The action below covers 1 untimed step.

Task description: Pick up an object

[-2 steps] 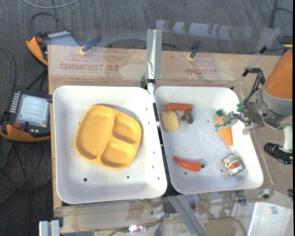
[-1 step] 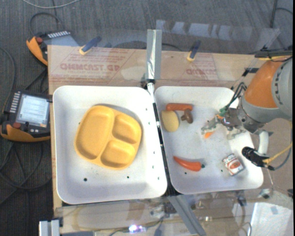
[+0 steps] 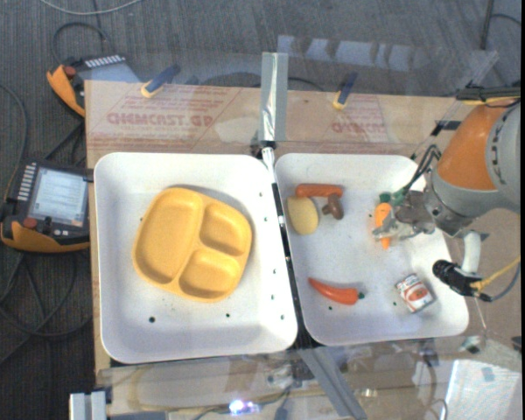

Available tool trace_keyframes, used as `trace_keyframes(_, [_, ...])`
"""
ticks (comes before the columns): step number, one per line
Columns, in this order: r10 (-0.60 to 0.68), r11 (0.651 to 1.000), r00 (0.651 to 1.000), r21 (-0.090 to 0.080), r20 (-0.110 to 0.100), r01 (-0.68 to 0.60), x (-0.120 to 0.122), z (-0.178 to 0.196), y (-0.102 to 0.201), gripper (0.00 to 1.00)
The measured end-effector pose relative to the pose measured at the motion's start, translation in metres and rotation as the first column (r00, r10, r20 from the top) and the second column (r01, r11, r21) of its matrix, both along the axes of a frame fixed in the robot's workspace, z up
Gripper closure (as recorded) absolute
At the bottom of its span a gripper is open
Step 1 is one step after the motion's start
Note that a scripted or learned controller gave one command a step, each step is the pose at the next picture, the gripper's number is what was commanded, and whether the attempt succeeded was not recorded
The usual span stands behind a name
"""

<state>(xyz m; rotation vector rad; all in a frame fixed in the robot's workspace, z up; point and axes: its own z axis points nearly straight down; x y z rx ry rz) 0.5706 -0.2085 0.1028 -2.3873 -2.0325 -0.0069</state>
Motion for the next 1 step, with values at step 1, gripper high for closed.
trace_keyframes(1, [-0.079, 0.997, 0.997, -0.01, -0.002, 0.079, 0.0186, 0.0894, 0.0392, 1.0])
